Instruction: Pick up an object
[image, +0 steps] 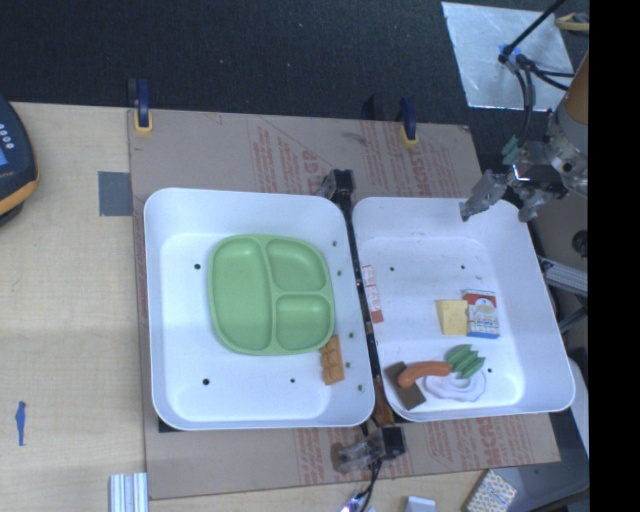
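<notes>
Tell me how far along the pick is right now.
Nothing looks picked yet. The gripper sits at the far rim of the right bin, with nothing visible between its jaws. The yellow block, small carton and toy carrot lie in that bin; the green plate lies in the left bin. Approach, grasp and lift remain.

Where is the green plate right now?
The green plate lies in the left bin, about in its middle. A small brown block sits just off its lower right corner.
</notes>
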